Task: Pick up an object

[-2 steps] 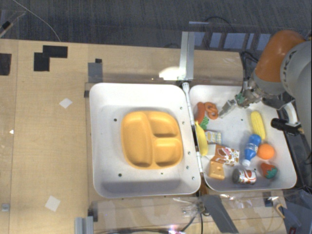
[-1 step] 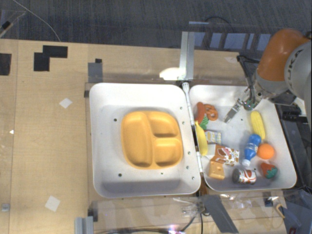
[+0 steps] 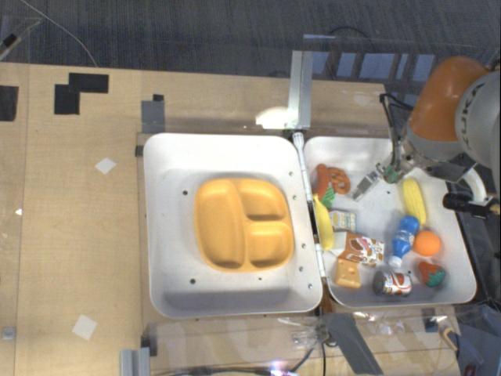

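Overhead view of the bench, read from left to right. The left bin [image 3: 168, 233] carries a yellow divided tray [image 3: 243, 224] at its centre; it lies well apart from the arm and plays no evident part in the pick. The right bin [image 3: 356, 151] holds the candidate objects: a banana [image 3: 322, 224] along its left wall, a brown pretzel-like toy [image 3: 331, 180] above it, a small green-labelled packet [image 3: 342, 221], a printed snack packet [image 3: 363, 250], a cheese wedge [image 3: 348, 273], a dark can [image 3: 392, 283] lying on its side, a blue bottle [image 3: 403, 237], a corn cob [image 3: 414, 200], an orange [image 3: 427, 244] and a strawberry [image 3: 431, 273]. The gripper [image 3: 368, 183] hangs over the bare upper middle of this bin, between the pretzel-like toy and the corn cob, with nothing between its fingers; whether they are spread or closed cannot be told at this size. No object is yet lifted, so the step in hand is judged to be the approach. The corn cob, just beside the tool and lying free on its left flank, looks the easiest target: descend with the fingers across its short axis. The lower objects crowd one another, and the bottle nearly touches the orange, so a grasp there risks catching a neighbour. The arm [image 3: 446, 108] enters at far right.
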Tool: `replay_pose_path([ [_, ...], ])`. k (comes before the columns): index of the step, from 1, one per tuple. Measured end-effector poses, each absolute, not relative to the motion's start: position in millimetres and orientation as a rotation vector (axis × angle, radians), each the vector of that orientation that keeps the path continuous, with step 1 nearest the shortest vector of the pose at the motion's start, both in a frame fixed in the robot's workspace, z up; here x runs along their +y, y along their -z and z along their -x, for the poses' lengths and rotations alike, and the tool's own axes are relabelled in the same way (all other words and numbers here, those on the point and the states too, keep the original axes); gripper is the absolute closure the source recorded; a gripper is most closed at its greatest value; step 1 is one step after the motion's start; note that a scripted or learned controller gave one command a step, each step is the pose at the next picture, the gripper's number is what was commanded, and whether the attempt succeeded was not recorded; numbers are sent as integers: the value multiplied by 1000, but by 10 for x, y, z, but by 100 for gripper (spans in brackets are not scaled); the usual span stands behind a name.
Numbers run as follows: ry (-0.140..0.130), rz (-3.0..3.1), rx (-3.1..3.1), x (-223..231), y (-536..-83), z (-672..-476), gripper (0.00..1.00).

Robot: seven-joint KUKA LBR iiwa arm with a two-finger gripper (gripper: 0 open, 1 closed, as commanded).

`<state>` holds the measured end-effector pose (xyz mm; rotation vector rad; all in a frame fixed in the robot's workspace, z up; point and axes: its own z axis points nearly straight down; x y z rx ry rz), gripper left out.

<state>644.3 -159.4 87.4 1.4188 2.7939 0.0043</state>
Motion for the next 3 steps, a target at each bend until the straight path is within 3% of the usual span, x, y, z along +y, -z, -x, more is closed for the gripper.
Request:
replay_pose_path([
  [1, 10, -1766, 2594, -1172, -870, -6680, 0],
  [2, 18, -1691, 2643, -1080, -869, -6670, 0],
  [3, 16, -877, 3031, -1387, -898, -6637, 0],
])
